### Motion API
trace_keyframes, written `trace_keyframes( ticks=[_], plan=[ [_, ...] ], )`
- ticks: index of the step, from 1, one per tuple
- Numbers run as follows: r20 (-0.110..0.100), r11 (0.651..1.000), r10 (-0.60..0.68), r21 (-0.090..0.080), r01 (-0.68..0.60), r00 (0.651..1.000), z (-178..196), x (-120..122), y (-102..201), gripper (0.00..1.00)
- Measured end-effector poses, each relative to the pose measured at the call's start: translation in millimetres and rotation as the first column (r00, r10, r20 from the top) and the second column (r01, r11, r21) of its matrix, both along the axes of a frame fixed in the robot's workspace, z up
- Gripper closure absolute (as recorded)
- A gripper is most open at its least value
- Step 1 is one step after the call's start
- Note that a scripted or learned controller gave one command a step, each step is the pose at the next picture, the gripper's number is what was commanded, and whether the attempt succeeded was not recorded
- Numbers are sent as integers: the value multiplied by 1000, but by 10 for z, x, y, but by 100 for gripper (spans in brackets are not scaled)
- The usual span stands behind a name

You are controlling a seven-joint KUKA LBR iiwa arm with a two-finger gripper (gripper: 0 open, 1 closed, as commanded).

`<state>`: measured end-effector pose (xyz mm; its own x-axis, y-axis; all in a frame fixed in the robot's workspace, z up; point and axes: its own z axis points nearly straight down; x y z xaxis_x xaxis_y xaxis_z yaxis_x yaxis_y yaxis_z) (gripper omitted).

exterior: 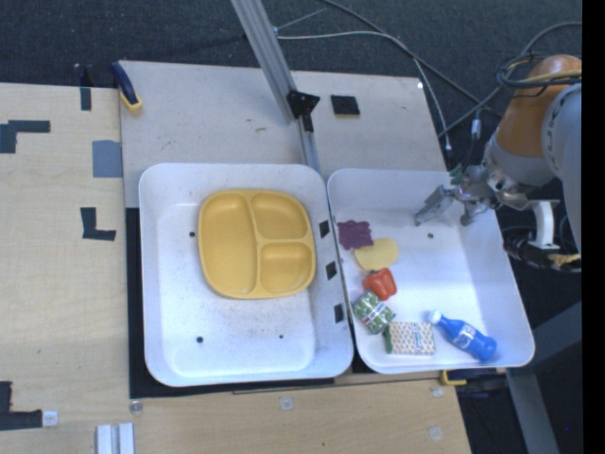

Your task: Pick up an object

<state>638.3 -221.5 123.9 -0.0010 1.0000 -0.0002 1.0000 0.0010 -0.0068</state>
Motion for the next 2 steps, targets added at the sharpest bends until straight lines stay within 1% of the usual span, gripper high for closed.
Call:
trace_keyframes(
  ticks=[1,2],
  plan=[
    [8,1000,1,-3,-1,1000,-399,6,4,0],
    [11,1000,3,-5,-3,1000,-270,18,3,100]
  ],
)
